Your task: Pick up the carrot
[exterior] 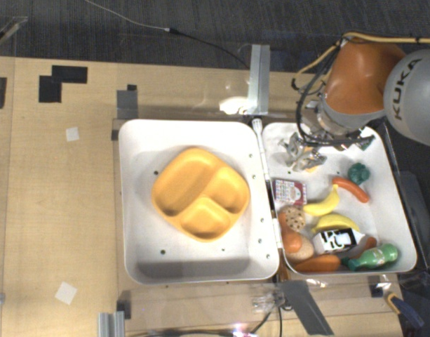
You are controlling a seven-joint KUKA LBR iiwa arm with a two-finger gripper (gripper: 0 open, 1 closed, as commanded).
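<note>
- The arm (383, 83) reaches in from the right and its gripper (304, 152) hangs over the upper part of the right bin (391, 181), above bare white floor; nothing is seen between its metal parts, and it cannot be told from this slanted view how wide the tool stands.
- The carrot (351, 189) seems to be the slim orange piece that lies tilted in the right bin, with its green top (358, 173) just above it; it is to the right of the gripper and a little lower, apart from it.
- A banana (324, 203) lies just beside the lower left end of the carrot, perhaps touching; the upper right end, near the bin wall, looks more free.
- To do the step well, the gripper should probably travel right and down until it is over the middle of the carrot, then turn so that it closes across the thin width and not along the length; a descent nearer the banana may catch the wrong piece.
- The left bin (137, 251) holds a yellow divided plate (199, 194); it is well apart from this work and needs no attention.
</note>
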